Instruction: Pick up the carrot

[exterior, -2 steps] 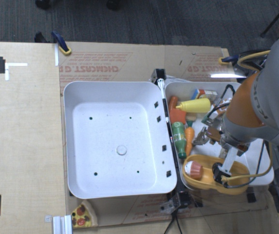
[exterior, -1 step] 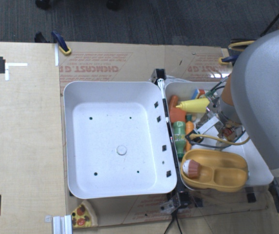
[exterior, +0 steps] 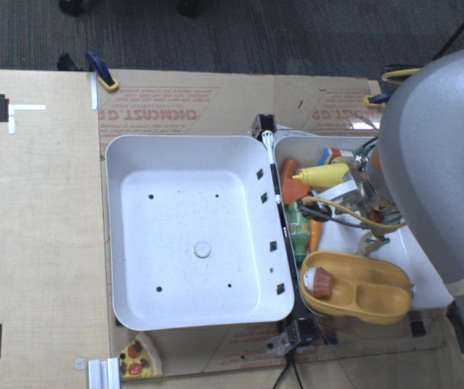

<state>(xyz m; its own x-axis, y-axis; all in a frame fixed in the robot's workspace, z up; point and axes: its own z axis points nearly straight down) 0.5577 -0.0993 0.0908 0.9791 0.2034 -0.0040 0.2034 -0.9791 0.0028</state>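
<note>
While the arm (exterior: 438, 177) crowds the right bin (exterior: 426, 294), jaws state: cannot tell. Carrot (exterior: 315, 235) lies against that bin's left wall, wedged between green bottle (exterior: 298, 232), mustard bottle (exterior: 327, 173) and yellow tray (exterior: 361, 288). Risk: clutter blocks access, wrong item grabbed.

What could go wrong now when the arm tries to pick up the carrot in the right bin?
The carrot lies tightly between a green item and the yellow tray, so the gripper may grab a neighbour instead. The yellow bottle close by could also be knocked aside.
</note>
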